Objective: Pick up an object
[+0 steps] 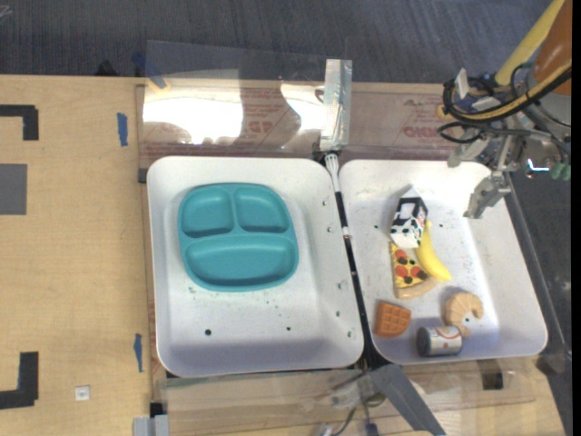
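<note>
Gripper poised at the far right of the right bin, nothing grasped.

Nearest the camera in the right bin [522,330]: small can [439,341] on its side, waffle piece [392,319], croissant-like pastry [464,307]. Further back, pizza slice [408,272], banana [430,260] and cow-patterned carton [408,221] touch in one cluster. Teal divided plate [239,235] lies in the left bin [172,334]. Gripper [487,195] hangs at the far edge, apart from all items; whether it is spread or pressed together, cannot tell. Risk: a descent onto the cluster may nudge neighbours or catch two items.

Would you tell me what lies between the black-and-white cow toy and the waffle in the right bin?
In the camera view, the pizza slice lies between the cow toy and the waffle, with the banana alongside its right edge.
</note>
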Motion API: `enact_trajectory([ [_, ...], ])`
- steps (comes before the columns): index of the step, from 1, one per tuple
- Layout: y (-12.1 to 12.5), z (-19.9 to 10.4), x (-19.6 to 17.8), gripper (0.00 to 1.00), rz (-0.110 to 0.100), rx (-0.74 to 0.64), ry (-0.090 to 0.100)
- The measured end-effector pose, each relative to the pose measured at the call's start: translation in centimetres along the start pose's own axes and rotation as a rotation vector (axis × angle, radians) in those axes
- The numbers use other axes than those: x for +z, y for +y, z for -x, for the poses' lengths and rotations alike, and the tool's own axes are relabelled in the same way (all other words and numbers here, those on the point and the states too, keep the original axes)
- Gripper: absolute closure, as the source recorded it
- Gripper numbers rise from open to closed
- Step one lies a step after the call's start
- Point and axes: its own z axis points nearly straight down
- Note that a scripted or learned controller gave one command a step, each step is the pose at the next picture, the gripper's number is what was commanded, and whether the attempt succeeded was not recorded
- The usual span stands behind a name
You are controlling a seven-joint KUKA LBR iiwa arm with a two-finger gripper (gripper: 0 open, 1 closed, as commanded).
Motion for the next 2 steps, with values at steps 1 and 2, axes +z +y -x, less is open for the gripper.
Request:
enact_trajectory([
  [1, -0.1, 2.6, 17.9, 0.00, 0.003, -0.017, 0.009],
  [2, 0.0, 3.1, 16.0, 1.00, -0.002, -0.019, -0.011],
])
